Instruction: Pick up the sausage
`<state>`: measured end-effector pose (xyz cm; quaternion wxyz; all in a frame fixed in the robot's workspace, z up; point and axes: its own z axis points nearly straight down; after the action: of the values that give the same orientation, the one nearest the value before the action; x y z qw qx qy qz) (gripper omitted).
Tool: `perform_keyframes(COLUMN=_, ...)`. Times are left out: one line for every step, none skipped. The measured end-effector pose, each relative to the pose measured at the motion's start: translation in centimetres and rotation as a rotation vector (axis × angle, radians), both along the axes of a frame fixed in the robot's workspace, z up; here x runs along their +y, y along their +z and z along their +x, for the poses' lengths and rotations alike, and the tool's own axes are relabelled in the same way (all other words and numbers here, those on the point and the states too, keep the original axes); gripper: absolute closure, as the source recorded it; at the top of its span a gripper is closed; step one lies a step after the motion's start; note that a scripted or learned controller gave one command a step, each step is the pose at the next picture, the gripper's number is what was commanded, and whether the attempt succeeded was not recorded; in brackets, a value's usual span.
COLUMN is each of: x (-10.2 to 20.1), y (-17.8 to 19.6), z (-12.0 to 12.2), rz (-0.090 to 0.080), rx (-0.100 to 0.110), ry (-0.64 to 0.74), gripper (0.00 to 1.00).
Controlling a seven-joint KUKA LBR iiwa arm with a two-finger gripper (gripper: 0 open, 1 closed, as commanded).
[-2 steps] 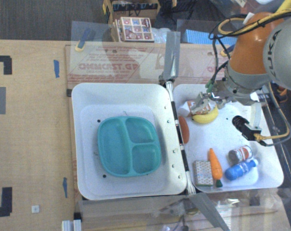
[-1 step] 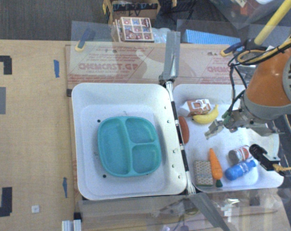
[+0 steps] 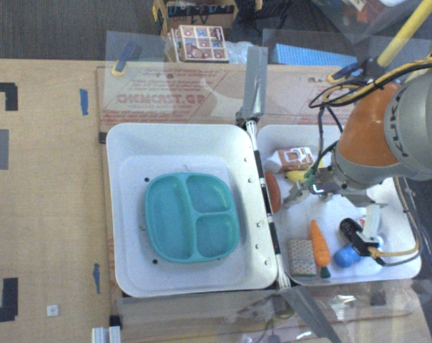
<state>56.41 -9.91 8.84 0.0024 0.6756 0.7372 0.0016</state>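
Sausage (image 3: 272, 192) lies lengthwise against the right bin's (image 3: 409, 263) 9 o'clock wall, just beside the divider. Gripper (image 3: 300, 189) hangs just at the sausage's 3 o'clock, low over the bin; can't tell its state, metal parts too blurred. Nothing seen held. Carrot (image 3: 320, 244) sits at 5 o'clock from the sausage, blue ball (image 3: 347, 256) further right. Yellow item (image 3: 297, 176) by the gripper at 12 o'clock. Teal divided plate (image 3: 193, 216) in left bin (image 3: 123, 148).
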Motion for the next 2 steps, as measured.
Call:
perform_keyframes(x=-6.0, y=2.9, z=6.6, rz=-0.003, rx=0.001, ry=0.228, gripper=0.00)
perform_keyframes(x=-4.8, y=3.0, z=-2.5, rz=0.000, rx=0.006, ry=0.264, gripper=0.00)
